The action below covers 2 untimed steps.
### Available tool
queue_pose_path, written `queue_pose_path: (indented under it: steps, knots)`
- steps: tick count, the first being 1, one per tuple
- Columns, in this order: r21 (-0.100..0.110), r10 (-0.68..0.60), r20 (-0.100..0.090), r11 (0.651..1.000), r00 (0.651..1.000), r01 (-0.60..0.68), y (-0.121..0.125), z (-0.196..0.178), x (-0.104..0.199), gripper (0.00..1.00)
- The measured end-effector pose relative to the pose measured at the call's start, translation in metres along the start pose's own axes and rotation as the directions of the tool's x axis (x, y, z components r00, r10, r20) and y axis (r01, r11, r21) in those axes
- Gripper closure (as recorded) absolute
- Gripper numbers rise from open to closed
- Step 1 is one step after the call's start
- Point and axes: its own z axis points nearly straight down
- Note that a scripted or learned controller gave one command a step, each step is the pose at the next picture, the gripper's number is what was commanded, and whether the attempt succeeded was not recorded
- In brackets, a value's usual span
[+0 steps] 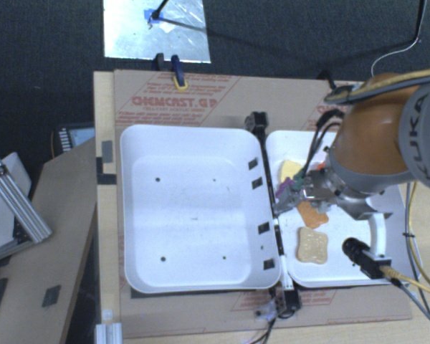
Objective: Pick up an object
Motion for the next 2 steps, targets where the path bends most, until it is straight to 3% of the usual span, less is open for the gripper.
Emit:
queue_pose_path:
  steps: [1, 2]
  knots:
    - [-0.008, 0.005, 0.003, 1.0, 1.0, -0.005, 0.004, -0.011, -0.004, 1.0]
    - [-0.025, -0.001, -0.001, 1.0, 1.0, 0.001, -0.005, -0.195, 0.05, 1.0]
